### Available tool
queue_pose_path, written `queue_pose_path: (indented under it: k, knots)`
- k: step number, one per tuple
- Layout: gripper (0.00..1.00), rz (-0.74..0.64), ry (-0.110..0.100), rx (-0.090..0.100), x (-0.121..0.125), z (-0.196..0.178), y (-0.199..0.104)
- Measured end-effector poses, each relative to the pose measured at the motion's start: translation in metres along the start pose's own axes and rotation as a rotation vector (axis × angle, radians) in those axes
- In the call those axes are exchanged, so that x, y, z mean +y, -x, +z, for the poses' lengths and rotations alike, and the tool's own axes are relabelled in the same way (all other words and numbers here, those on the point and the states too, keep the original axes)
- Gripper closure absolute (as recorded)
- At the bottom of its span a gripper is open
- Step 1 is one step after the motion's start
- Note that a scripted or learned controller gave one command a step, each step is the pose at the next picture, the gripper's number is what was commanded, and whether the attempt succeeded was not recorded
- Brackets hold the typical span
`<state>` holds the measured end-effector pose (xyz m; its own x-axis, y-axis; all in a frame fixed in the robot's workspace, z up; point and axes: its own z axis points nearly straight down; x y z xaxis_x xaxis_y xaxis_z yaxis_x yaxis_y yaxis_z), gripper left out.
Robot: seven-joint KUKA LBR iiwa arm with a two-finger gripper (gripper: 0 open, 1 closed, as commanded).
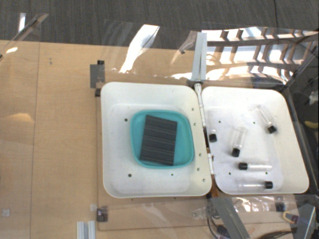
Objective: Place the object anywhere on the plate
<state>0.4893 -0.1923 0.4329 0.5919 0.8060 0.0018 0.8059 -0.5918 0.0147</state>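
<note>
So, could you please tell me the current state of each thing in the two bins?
Teal plate: flat in the left bin, bearing the block.
Dark ribbed block: lying flat on the plate.
Four clear vials, e.g.: lying on their sides in the right bin, black caps on.
Lone black cap: loose by the right bin's left wall.

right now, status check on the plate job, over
Dark ridged block lying flat on the teal plate, left bin. Clear vials with black caps scattered in right bin, apart from the plate. Nothing on top of the block.
</note>
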Motion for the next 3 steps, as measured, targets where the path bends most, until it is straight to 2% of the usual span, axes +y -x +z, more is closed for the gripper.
queue_pose_path:
  k: [3]
  knots:
    - [0.00,0.392,-0.003,-0.002,0.0056,-0.0026,0.0083]
